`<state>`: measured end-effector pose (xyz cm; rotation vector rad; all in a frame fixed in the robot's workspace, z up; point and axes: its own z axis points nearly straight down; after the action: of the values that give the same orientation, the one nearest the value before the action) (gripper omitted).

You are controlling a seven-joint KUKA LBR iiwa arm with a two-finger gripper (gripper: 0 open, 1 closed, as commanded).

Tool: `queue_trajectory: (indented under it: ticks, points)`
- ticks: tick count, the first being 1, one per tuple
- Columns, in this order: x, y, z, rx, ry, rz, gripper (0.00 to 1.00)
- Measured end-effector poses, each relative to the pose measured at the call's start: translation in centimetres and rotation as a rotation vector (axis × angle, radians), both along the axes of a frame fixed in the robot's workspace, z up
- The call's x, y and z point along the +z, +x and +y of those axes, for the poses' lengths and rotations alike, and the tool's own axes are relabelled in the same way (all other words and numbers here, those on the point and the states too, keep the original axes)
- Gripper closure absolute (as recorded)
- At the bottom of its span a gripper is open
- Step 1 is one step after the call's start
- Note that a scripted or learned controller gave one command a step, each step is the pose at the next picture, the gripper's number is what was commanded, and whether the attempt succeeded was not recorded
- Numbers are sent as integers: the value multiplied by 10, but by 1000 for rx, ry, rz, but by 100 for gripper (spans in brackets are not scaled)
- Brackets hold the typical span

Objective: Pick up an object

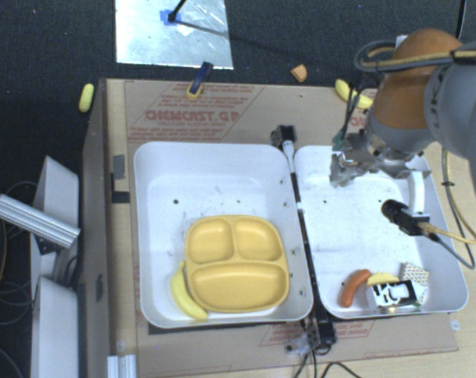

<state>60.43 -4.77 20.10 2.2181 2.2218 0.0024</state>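
My gripper [344, 170] hangs over the far left part of the right bin [332, 235], with nothing visible under it. At that bin's near edge lie an orange-red sausage [354, 287], a small yellow piece [382, 279], a black-and-white box [396, 294] and a checkered item [415, 273]. The left bin [159, 211] holds a yellow divided plate [236, 262], and a yellow banana [184, 291] lies against the plate's near left corner.
A black divider [298, 211] runs between the two bins. Outside the bins are a blue-and-yellow clip [198, 79], a yellow object [86, 97], an orange piece [299, 72] and a shiny sheet [175, 18] on the dark floor.
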Motion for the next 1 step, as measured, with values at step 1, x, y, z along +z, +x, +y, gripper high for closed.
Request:
queue_trajectory:
  ticks: [1]
  points:
    - [-12, 0, -21, 0, -1, 1, 100]
